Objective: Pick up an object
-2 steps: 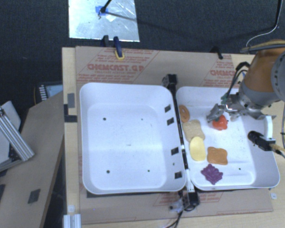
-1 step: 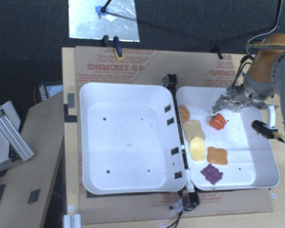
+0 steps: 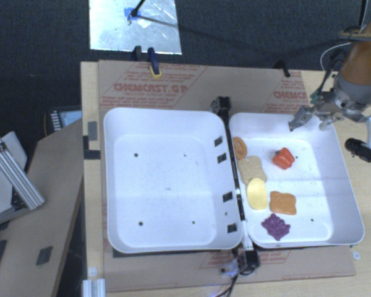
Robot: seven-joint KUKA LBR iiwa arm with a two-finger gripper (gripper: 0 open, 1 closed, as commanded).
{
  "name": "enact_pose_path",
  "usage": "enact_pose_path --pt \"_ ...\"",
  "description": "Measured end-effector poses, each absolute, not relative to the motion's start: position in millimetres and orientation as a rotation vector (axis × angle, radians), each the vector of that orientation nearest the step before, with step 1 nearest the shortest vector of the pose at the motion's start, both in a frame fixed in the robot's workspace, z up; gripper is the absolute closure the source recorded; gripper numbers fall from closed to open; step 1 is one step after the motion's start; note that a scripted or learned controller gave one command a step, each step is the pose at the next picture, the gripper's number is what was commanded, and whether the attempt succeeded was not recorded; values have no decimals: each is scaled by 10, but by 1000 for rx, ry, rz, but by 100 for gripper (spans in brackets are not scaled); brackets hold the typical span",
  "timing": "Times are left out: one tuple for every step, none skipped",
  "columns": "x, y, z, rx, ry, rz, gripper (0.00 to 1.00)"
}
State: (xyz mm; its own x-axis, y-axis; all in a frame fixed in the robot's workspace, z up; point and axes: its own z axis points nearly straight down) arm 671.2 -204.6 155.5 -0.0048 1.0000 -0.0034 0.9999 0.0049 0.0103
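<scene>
A: Quick one. Where's your gripper point(image 3: 310, 117)?

B: Up over the far right corner of the right bin point(image 3: 340, 184), arm coming in from the right. Two fingers show, spread apart, nothing between them. So you're in the approach step, no grasp yet.

A: Targets?

B: All in the right bin. Red pepper-like toy point(image 3: 284, 158) sits nearest your gripper, alone on the bin floor. Along the left wall: an orange-brown piece point(image 3: 240, 146) at the far end, a beige piece point(image 3: 251, 167) touching it, then a yellow piece point(image 3: 256, 193) just below. An orange piece point(image 3: 282, 203) lies beside the yellow one, and a purple grape-like cluster point(image 3: 275, 226) nearest the camera. Left bin point(image 3: 167, 184) isn't your concern.

A: Next move?

B: I'd say go for the red one: it's closest and stands clear of the others. You'd need to carry the gripper inward and toward the camera, centre it over the toy, descend with the fingers apart, then close. Watch out, the wall-side pieces are crowded; a grasp there could catch two.
</scene>
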Motion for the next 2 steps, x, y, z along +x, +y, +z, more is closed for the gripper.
enact_pose_path --pt "6002 -2070 985 2226 2225 -6 0" --pt "6659 -2055 1729 2205 2219 11 0"
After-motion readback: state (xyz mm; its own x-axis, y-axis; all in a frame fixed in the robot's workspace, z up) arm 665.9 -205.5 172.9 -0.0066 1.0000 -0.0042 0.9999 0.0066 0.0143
